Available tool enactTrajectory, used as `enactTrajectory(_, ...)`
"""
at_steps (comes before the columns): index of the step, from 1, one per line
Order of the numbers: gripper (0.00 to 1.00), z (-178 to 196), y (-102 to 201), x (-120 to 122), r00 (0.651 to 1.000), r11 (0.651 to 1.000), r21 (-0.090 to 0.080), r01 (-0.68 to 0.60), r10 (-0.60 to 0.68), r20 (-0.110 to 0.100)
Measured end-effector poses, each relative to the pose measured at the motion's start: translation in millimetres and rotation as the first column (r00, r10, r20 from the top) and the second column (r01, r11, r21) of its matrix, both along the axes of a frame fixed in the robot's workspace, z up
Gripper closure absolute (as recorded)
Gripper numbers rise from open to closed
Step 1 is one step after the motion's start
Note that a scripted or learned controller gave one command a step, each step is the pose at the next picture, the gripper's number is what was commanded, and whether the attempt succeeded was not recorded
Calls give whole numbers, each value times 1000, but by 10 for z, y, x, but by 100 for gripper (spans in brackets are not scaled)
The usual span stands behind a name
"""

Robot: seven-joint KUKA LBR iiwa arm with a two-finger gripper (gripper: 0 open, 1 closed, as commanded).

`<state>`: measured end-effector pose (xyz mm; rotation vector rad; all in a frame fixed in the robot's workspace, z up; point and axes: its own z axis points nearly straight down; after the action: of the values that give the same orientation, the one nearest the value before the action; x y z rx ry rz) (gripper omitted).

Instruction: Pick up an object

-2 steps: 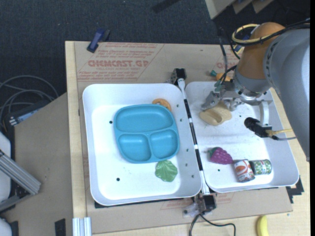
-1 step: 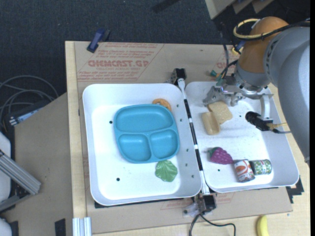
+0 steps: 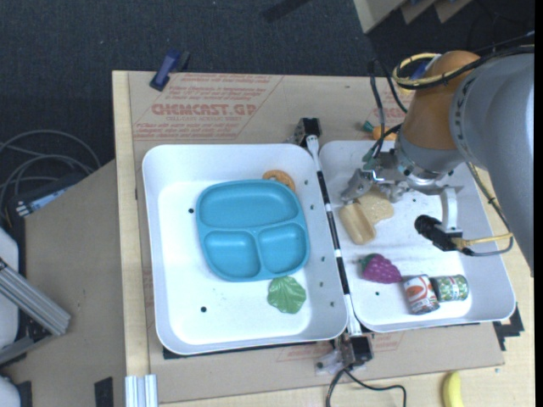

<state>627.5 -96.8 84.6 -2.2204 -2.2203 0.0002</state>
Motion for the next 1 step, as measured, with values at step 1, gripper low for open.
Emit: enactTrajectory(1, 0, 377, -97, 398, 1000, 1000, -2, -1, 1, 4)
